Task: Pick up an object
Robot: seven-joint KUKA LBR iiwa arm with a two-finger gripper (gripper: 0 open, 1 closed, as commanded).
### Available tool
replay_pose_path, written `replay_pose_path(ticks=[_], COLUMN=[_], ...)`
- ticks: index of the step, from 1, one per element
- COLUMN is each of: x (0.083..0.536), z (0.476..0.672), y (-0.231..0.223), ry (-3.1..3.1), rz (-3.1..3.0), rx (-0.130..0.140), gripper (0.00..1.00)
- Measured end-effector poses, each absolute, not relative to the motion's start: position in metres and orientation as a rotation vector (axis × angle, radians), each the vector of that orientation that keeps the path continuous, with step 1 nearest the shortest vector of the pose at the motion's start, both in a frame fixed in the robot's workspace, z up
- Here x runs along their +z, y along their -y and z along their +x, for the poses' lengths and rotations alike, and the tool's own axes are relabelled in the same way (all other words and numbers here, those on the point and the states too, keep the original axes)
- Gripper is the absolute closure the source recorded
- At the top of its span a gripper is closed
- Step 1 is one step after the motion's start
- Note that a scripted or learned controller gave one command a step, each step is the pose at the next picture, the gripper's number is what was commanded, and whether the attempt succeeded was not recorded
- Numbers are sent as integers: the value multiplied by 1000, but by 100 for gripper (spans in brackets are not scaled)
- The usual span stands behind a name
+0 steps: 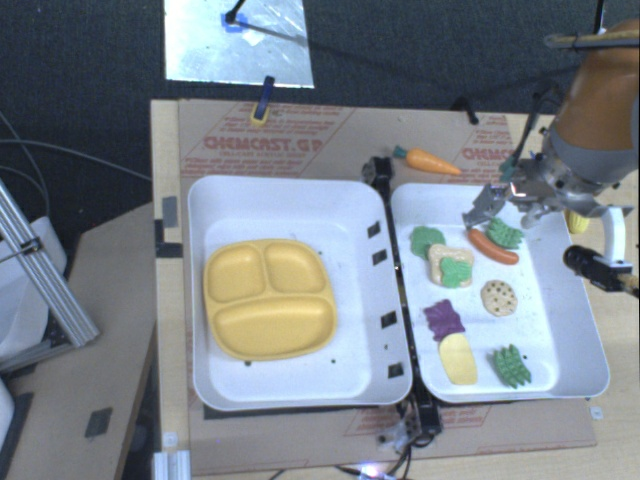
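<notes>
The right bin (pixel 570 353) holds several toy foods. A red sausage (pixel 494 247) lies at its back, touching a green leafy piece (pixel 506 234). Left of them are a green broccoli (pixel 427 238) and a toast with green filling (pixel 451 266). Nearer the front lie a cookie (pixel 498 297), a purple grape bunch (pixel 442 319), a yellow piece (pixel 458 359) and a green spiky piece (pixel 511 366). My gripper (pixel 504 214) hangs open just above the sausage and leafy piece, at the bin's back, with nothing between its fingers.
The left bin (pixel 290 193) holds a yellow divided plate (pixel 268 298). An orange carrot (pixel 428 161) lies outside the bins on the board behind the right bin. The grey and orange arm (pixel 595 118) comes in from the upper right.
</notes>
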State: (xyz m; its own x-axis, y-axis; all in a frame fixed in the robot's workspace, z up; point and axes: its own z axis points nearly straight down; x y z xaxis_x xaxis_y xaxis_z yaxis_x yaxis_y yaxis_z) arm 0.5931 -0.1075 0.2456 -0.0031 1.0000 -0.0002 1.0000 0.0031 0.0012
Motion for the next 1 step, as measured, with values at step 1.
replay_pose_path(ticks=[1], x=[139], z=[480], y=[126], ry=[-2226], rz=[2238], rx=[-15], gripper=[0])
